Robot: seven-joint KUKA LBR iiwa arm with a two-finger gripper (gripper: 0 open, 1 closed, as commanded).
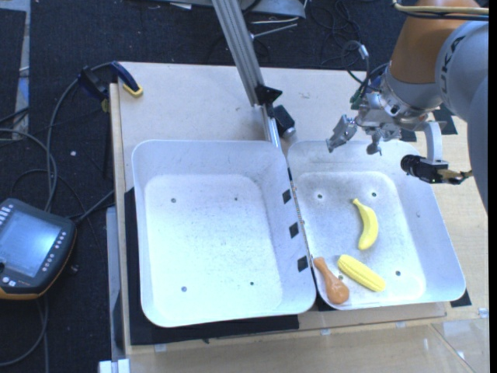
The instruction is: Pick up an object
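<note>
A pale wooden bench [194,103] carries two shallow white bins side by side, touching along their inner edges: the left bin [155,162] and the right bin [435,224]. A slanted metal rail [241,41] meets the bench behind the bins, and a blue-and-yellow clamp [124,78] grips its far left corner.

I saw two white bins, the left bin [210,235] speckled with fine dark dots. In the right bin [404,200] lay a yellow banana [366,224], a yellow corn cob [361,273] nearer its front rim, and an orange carrot [331,281] beside that.
</note>
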